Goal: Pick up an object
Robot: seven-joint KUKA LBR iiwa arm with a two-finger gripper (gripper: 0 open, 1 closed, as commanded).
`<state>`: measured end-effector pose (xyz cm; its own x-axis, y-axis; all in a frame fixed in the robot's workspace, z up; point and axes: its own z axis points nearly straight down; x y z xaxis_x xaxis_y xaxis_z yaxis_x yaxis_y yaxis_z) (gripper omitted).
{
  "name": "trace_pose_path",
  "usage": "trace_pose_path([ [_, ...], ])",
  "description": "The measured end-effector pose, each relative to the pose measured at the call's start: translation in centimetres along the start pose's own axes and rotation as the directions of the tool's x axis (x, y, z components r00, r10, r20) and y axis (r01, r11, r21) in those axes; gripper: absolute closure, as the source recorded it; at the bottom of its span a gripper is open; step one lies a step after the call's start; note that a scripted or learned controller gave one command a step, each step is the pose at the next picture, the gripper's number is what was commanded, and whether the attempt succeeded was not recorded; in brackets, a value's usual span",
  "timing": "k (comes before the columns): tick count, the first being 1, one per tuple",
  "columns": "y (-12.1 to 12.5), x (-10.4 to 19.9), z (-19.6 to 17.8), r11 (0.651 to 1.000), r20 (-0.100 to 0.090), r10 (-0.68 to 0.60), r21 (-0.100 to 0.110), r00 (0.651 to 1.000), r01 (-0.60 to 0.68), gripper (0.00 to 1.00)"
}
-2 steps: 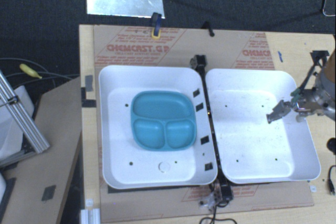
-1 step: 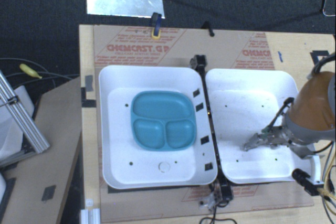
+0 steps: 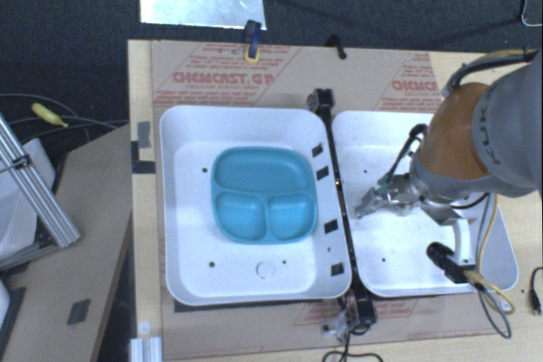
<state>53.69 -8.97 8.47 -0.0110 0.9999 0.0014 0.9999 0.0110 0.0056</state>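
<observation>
Blue plastic, a three-compartment divided plate [image 3: 263, 204] lies flat in the middle of the left white bin [image 3: 182, 182]. Beside it, touching along the centre divider, sits the right white bin [image 3: 373, 144]. The grey arm with its orange band reaches in from the right, its gripper [image 3: 366, 203] low over the right bin's floor near the divider. Whether the gripper is open or closed cannot be told.
</observation>
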Motion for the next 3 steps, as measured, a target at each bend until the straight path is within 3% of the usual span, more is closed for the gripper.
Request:
trace_pose_path([
  [1, -3.3, 0.6, -20.2, 1.0, 0.003, 0.005, -0.013, 1.0, -0.005, 0.0],
  [2, -1.0, 6.3, -16.0, 1.0, 0.0, 0.001, 0.005, 1.0, -0.001, 0.0],
  [3, 1.0, 13.2, -14.4, 1.0, -0.001, 0.0, 0.003, 1.0, 0.0, 0.0],
])
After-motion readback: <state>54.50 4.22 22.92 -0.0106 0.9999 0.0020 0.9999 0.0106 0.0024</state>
